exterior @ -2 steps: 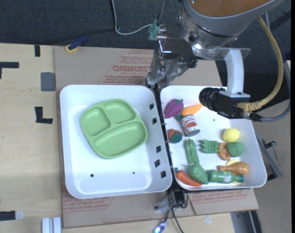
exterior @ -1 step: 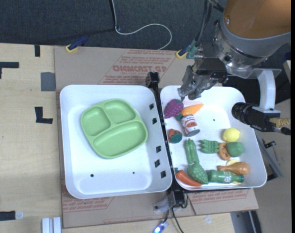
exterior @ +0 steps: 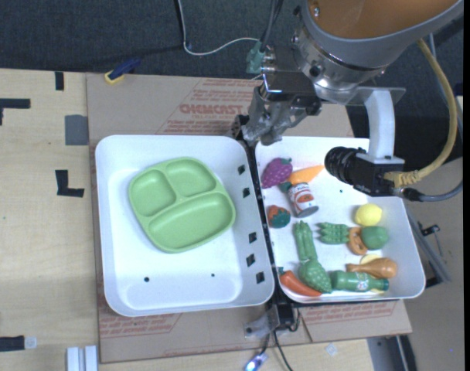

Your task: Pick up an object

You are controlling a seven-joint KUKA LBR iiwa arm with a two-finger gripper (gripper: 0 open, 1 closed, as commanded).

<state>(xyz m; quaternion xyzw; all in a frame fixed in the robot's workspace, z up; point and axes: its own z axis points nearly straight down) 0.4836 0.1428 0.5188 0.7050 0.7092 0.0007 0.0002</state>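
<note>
Near edge of the right bin (exterior: 411, 230), well below the hand: a green bottle (exterior: 359, 282) lying flat, long axis left-right, with an orange carrot (exterior: 294, 284) beside it. Closer to the hand, a small can (exterior: 302, 198) stands tilted, and purple grapes (exterior: 277, 171) lie just under the hand. The hand (exterior: 267, 127) hangs over the bins' far shared corner; its opening cannot be judged, and nothing is seen gripped. Left of the hand, a green divided plate (exterior: 181, 203) sits in the left bin (exterior: 115, 207).
</note>
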